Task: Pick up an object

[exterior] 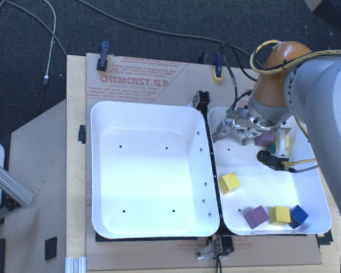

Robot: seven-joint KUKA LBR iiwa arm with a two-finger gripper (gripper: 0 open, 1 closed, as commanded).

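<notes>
The grey arm with its orange band reaches over the back of the right bin. My gripper hangs low at that bin's far left corner. A mauve block sits right beside the gripper, partly hidden by it, and I cannot see whether it is held. A thin yellow piece shows just to its right. Nearer the front lie a yellow block, a purple block, a second yellow block and a blue block.
The left bin stands against the right one, their rims touching along the middle. A black cable loops off the wrist over the right bin. Clamps hold the board at the back edge.
</notes>
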